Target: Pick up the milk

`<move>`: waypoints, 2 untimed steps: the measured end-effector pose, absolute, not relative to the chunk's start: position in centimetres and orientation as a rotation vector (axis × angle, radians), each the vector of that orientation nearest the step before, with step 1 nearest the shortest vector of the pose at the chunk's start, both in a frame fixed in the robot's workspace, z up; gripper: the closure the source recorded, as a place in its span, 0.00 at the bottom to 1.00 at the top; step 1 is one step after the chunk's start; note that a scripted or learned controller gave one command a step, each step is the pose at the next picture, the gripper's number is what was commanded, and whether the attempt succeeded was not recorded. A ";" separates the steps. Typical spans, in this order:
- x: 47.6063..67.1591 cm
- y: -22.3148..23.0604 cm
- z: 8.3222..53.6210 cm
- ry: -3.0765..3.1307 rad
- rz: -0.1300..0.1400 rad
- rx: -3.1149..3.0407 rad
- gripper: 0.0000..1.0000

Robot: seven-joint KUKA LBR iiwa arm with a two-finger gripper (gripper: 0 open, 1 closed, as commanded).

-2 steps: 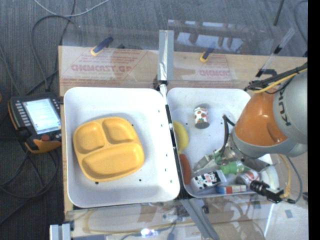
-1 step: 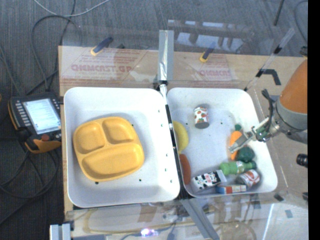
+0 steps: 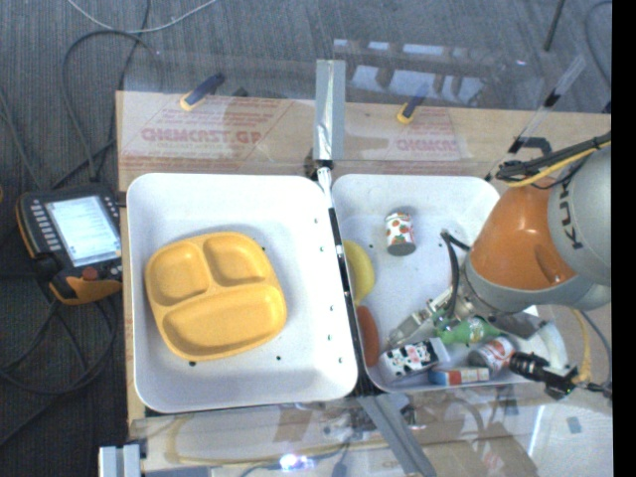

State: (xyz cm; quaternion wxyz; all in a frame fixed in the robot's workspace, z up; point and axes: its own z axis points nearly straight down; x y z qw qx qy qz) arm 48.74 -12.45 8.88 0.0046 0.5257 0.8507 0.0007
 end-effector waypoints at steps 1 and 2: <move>48.6 -16.8 24.5 2.809 -0.002 1.408 0.00; 48.6 -12.2 12.9 2.901 0.001 1.194 0.00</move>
